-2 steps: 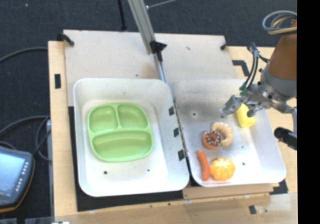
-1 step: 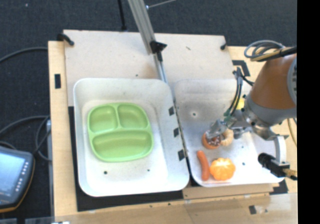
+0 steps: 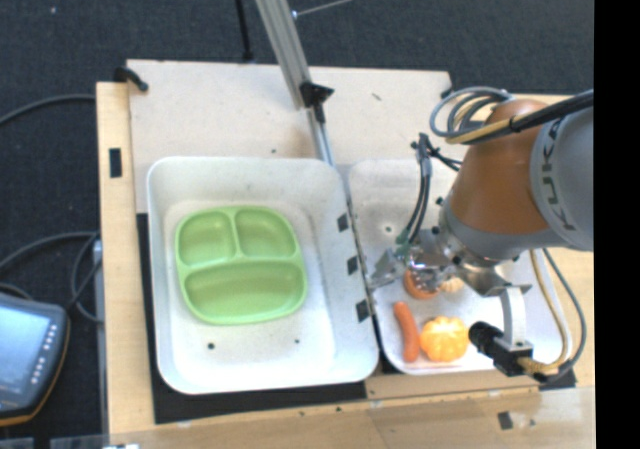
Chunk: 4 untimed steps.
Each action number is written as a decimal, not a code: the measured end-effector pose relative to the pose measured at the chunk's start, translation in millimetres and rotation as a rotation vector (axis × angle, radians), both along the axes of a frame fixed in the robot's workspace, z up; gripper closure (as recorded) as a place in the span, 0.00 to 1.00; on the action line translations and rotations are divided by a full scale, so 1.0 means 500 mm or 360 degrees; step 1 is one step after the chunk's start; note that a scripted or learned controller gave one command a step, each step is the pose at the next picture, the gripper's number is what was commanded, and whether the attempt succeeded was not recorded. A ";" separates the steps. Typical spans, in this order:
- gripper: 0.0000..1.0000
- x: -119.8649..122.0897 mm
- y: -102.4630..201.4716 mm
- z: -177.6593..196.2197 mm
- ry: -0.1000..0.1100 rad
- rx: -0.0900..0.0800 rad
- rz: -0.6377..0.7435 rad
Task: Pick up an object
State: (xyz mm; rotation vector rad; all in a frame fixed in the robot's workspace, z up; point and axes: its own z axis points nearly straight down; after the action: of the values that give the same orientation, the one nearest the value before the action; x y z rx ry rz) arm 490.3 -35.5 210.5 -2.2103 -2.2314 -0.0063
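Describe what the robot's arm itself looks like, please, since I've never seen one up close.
The arm is thick and rounded, grey with a broad orange band above the wrist. The grey part bears dark lettering. Loops of pale cable curl over its top, and thin dark and yellowish wires hang down beside it. At its end sits the gripper, a cluster of dark and metallic parts.

- The grey arm (image 3: pixel 568 187) bears dark letters on its casing at the right side of the view; they run sideways and look like part of "KUKA", cut off at the edge.
- The grey device (image 3: pixel 25 352) at lower left has a screen, but nothing on it is legible.
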 end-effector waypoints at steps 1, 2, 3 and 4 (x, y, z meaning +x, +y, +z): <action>0.00 0.001 -0.134 0.154 -0.0013 -0.0013 -0.0022; 0.00 -0.001 0.044 0.022 0.0009 -0.0002 -0.0001; 0.00 0.042 -0.016 -0.017 0.0003 -0.0009 -0.0019; 0.00 0.075 -0.159 -0.035 0.0002 -0.0012 -0.0024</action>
State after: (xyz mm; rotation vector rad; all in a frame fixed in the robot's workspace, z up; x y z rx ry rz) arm 528.1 -114.9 192.9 -2.2306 -2.2177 0.0038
